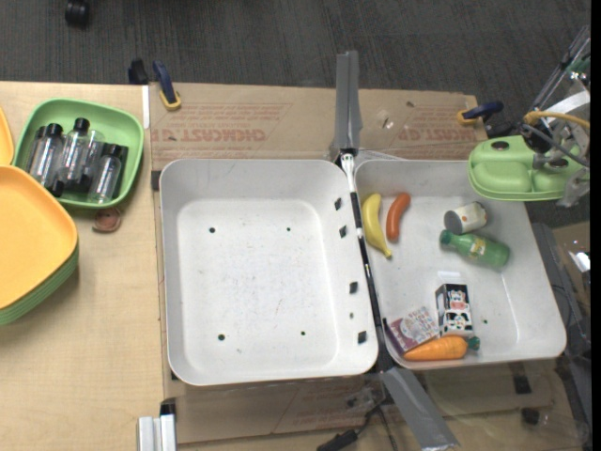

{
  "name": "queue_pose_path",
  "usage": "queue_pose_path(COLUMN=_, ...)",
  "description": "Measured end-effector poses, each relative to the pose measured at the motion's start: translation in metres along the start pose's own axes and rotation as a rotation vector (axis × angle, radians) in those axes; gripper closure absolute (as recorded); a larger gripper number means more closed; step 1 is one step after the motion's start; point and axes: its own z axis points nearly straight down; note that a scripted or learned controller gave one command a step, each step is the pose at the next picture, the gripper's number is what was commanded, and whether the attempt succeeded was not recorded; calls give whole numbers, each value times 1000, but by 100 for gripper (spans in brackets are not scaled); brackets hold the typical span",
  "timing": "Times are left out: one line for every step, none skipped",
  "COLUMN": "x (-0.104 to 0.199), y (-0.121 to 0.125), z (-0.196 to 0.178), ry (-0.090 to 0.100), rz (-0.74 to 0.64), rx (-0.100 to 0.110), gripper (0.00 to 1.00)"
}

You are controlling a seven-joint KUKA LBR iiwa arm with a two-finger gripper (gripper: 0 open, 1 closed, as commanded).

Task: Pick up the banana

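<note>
Banana [374, 224] hugs the right bin's [549, 289] nine-o'clock wall, touching a red pepper [397, 214]; fingers could snag either. Finger state: cannot tell.

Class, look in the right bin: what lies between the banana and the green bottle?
In the camera view, the orange-red chili pepper lies right beside the banana; bare bin floor follows up to the green bottle.
</note>
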Motion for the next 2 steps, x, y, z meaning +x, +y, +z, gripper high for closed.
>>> queue_pose_path(x=10, y=-4, z=11, ry=3, rz=64, rx=-3, gripper=100)
queue_pose_path(x=7, y=-81, z=94, ry=14, rz=47, rx=-5, gripper=100)
